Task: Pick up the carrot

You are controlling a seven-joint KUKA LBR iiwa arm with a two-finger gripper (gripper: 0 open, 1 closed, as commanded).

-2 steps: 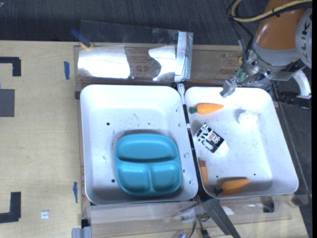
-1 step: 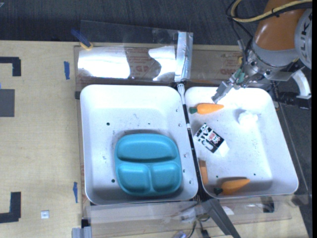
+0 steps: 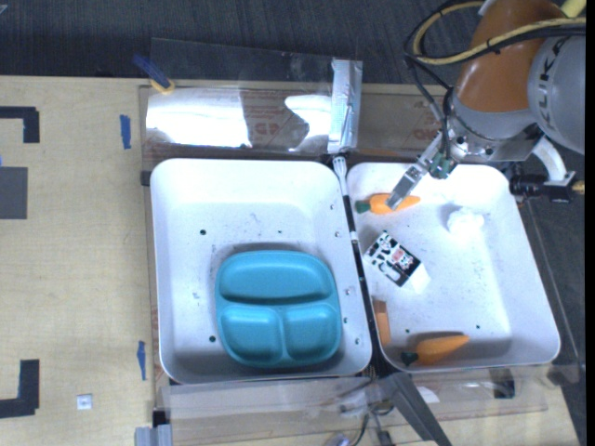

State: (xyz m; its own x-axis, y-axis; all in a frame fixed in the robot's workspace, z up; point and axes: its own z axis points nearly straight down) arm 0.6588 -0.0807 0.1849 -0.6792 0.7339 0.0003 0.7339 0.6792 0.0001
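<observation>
Arm [image 3: 521, 72] reaches in from upper right w/ wrist angled down-left, tool [image 3: 406, 191] tip low over far-left part of right bin [image 3: 530, 277], right at the small carrot [image 3: 383, 204]; can't tell if tool is clenched or released, or if it grips anything. Just below tool lies a white card w/ black print [image 3: 395, 259], text too small to read; a white lump [image 3: 465, 219] sits to tool's right. A 2nd orange carrot-like piece [image 3: 437, 346] lies well below tool by bin's near wall; blue divided tray [image 3: 277, 307] is in left bin [image 3: 177, 277], well off to tool's lower left.
</observation>
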